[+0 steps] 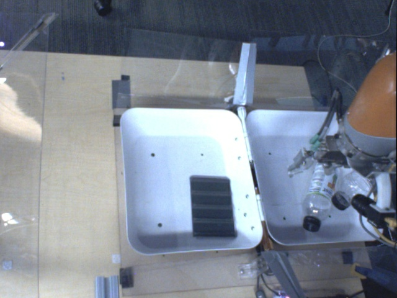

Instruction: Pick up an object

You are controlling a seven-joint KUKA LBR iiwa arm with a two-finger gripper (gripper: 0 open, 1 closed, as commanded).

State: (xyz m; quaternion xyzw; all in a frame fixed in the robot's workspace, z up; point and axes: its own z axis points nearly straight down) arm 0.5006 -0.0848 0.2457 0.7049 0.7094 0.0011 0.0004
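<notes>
On the wooden bench, two white bins sit side by side.

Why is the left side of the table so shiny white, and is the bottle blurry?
Camera view: light glares off a clear sheet over the table; the bottle looks a bit soft and see-through, so it's hard to make out; the black block is sharp.

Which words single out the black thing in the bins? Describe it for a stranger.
Of the two white bins, take the left bin. Near its front wall lies a ribbed black block, flat and rectangular. The clear bottle in the other bin is see-through with a dark cap.
</notes>
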